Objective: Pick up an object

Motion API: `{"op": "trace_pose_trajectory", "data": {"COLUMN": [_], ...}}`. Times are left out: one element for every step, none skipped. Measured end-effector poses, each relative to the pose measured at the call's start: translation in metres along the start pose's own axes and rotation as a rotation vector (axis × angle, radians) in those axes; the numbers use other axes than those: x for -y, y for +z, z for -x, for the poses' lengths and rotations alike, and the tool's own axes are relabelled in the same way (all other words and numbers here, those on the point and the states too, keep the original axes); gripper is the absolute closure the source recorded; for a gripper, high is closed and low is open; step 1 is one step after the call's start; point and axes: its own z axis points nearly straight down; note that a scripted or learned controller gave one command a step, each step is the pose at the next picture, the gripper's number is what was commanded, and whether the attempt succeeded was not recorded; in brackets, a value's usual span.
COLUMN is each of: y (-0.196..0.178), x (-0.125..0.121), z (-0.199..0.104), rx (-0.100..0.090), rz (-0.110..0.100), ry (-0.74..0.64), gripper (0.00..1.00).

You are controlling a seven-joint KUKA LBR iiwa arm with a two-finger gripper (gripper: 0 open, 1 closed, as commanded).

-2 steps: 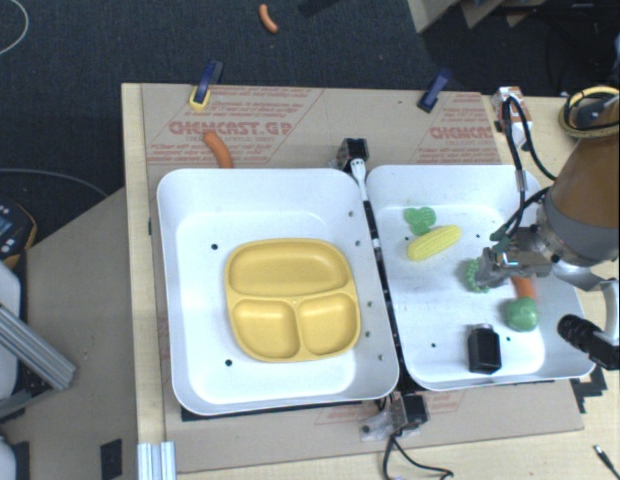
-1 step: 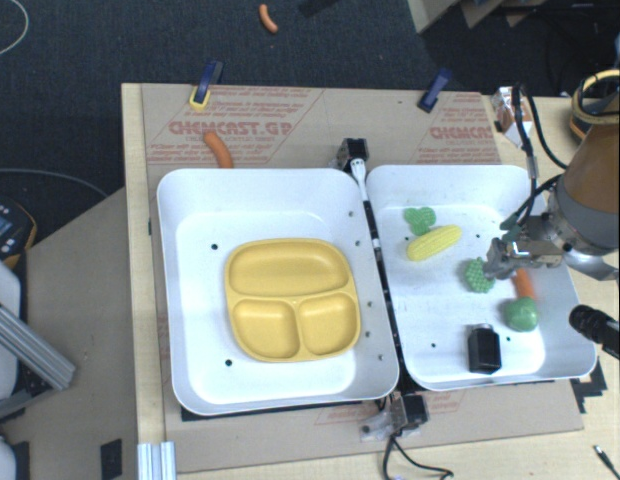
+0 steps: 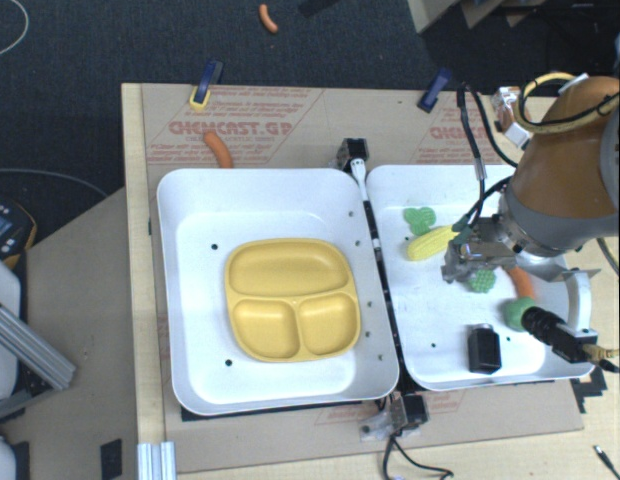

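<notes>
From above, the arm (image 3: 570,178) reaches in from the right and hangs low over the right bin (image 3: 430,313). Its gripper (image 3: 466,264) is down near the floor of that bin. I cannot tell if it is squeezed closed or let go, and I see no toy held in it.

The toys closest to it are a yellow corn (image 3: 428,245) and a green bumpy toy (image 3: 482,281). The corn is short and fat, and it lies on its side just left of the gripper. The green bumpy toy is small and sits just beside the gripper on its right and a bit lower.

The right bin is white and shallow. It also holds a green leafy toy (image 3: 420,218) touching the top of the corn, and an orange toy (image 3: 523,284) partly hidden under the arm. A round green toy (image 3: 514,313) is below the orange one. A black block (image 3: 483,349) lies near the front edge, apart from the others.

The left bin (image 3: 190,268) is white too. In it lies a yellow plate (image 3: 290,298) with three parts, one long part at the top and two small ones below.

Both bins sit on a brown board (image 3: 290,118). A small orange sausage (image 3: 219,149) lies on the board behind the left bin.
</notes>
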Motion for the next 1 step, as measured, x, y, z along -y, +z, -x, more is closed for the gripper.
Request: {"op": "trace_pose_trajectory", "data": {"y": [-0.0120], "x": [-0.0049], "z": [-0.0486], "rx": [0.001], "rz": [0.006], "ry": [-0.001], "gripper": [1.00]}}
